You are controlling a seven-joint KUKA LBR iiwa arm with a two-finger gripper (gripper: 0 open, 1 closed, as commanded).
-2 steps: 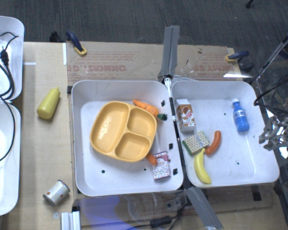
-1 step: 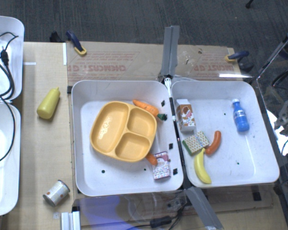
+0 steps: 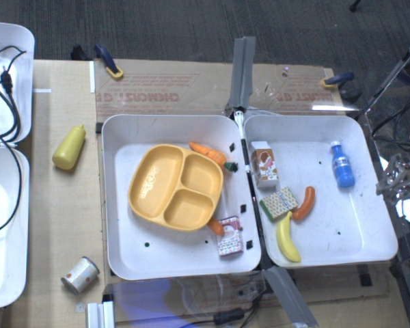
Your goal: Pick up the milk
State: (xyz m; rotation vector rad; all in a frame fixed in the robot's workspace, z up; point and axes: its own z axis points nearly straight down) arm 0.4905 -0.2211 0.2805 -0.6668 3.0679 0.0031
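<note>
Your gripper sits at the right bin's outer rim, a blurred metallic shape; you cannot tell whether it is open or closed, and nothing shows in its grasp. The milk lies well away from it, across the bin, against the divider wall. Between gripper and milk, nearest the gripper, lies a blue bottle. Further off and toward the near rim you have a sausage touching a green box, with a banana just beside them. Beyond the divider, the left bin holds a yellow tray, a carrot and a small carton.
</note>
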